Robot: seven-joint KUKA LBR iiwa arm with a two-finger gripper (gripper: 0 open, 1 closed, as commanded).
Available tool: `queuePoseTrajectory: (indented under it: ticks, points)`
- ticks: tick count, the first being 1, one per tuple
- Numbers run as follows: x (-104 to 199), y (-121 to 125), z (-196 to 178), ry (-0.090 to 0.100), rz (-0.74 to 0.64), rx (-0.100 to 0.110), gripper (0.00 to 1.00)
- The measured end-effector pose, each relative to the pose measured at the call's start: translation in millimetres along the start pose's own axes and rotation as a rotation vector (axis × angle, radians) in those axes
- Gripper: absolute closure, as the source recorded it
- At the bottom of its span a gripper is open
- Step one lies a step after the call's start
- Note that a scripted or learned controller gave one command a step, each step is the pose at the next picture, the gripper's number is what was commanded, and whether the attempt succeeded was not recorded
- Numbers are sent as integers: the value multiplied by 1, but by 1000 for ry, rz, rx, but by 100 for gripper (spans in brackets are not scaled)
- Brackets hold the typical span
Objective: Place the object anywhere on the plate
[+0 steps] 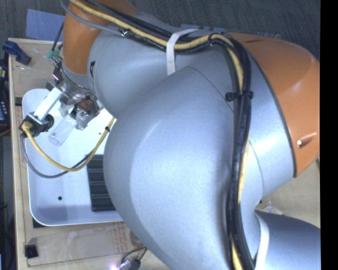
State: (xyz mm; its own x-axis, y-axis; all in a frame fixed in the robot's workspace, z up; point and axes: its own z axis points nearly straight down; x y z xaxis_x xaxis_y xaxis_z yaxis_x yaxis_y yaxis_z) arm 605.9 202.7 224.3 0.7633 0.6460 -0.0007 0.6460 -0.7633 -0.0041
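Observation:
My arm's grey and orange body (203,151) fills most of the camera view and hides the right bin. The wrist reaches down over the left white bin (50,207), and my gripper (59,125) hangs low over the bin's upper part, with a yellow cable (56,167) looping beneath it. A pale rounded white surface (32,101) lies under and left of the gripper; I cannot tell whether it is the plate or the bin's corner. No object is visible in the gripper. A tiny dark speck (60,197) lies on the bin floor.
A black ribbed block (99,187) lies at the bin's right side, partly under the arm. The wooden bench frame (73,241) borders the bin. Blue clamps and dark gear (0,103) sit along the left edge.

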Motion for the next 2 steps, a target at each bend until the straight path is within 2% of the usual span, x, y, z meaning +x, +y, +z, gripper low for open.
queuePoseTrajectory:
  ticks: [1, 2]
  points:
    - [-82, 9, -34, 0, 496, -3, 100]
    - [-42, 33, -12, -1, 495, -5, 100]
